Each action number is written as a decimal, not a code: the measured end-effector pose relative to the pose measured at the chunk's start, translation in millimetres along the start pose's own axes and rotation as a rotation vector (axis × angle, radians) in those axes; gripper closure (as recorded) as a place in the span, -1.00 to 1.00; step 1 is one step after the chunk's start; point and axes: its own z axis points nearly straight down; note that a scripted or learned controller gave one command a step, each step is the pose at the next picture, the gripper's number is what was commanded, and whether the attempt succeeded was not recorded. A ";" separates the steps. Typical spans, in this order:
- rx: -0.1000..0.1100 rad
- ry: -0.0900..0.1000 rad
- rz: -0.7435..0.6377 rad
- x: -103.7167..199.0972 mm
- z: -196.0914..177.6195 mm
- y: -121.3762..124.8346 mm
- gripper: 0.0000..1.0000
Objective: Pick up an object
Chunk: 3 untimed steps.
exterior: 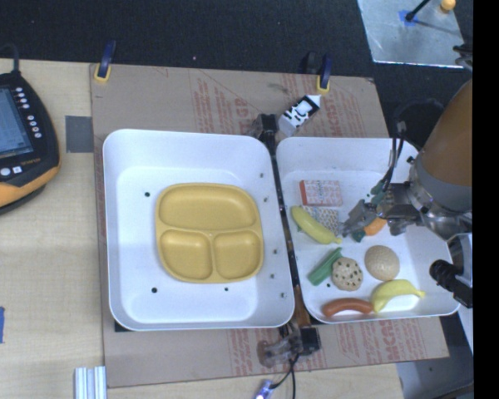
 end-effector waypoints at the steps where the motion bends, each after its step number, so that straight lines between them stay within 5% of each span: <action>1: 0.002 -0.001 0.000 -27.4 73.1 -8.4 -1.00; 2: -0.002 -0.001 -0.001 -36.1 138.8 -10.3 -1.00; 3: -0.001 -0.001 0.001 -63.0 138.8 42.3 -1.00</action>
